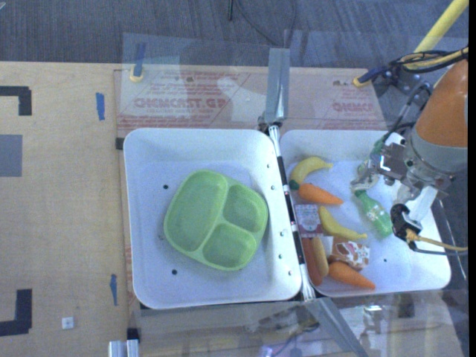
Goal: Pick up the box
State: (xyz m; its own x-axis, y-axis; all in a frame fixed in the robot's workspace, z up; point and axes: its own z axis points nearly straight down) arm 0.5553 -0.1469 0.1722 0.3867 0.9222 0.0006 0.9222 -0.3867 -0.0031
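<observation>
Below-left of gripper [370,175], box [306,219] lay flat by bin [435,274] divider, well apart from it. Grip state: can't tell. Pick not done; approach, grasp, lift all left.

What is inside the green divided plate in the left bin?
The green divided plate in the left bin shows three compartments with nothing visible in them. Whatever lies under it is covered.

Robotics lab, wooden bench [59,199] with tape marks, two white bins [149,155], cables [401,65], grey carpet [111,6]
</observation>
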